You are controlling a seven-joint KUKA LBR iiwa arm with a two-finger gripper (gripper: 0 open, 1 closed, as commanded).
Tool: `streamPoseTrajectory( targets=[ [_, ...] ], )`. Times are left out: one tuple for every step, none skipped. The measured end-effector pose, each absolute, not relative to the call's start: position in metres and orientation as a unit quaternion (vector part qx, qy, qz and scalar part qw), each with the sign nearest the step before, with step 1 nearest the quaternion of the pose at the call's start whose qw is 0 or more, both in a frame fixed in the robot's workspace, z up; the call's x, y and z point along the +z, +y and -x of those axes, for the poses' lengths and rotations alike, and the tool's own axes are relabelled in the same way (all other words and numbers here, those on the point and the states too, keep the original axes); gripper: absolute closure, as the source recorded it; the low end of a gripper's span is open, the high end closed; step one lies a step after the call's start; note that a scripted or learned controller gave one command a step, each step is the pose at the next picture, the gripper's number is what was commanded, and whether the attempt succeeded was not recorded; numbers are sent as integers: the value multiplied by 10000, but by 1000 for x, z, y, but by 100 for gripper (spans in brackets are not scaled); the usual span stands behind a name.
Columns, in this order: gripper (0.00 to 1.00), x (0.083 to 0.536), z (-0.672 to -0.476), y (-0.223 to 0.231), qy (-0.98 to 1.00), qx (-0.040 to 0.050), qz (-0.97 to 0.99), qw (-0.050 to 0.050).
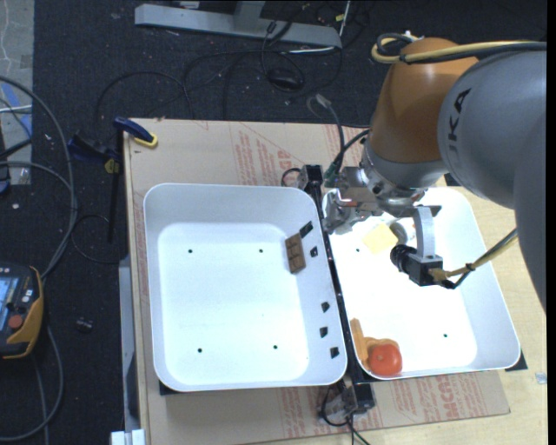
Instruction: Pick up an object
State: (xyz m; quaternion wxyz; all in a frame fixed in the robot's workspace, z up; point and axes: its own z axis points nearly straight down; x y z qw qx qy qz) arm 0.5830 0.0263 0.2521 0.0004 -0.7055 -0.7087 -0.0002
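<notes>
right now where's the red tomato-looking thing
The red round object sits in the right bin, at its near left corner, touching an orange piece beside the wall between the bins.

Tan cardboard sheet [217, 148] covers the bench under the bins. Blue-and-yellow clamp [135, 132] grips its upper-left corner. Black cables [208, 74] trail over dark speckled floor [78, 52]. Orange-and-black handheld device [19, 311] lies at left edge. Grey flat bar [234, 24] along top.
</notes>
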Motion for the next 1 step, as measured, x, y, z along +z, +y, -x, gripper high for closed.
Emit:
streamPoseTrajectory(
  targets=[
    [100, 255, -573, 74, -7077, 1, 7065, 2]
  ],
)
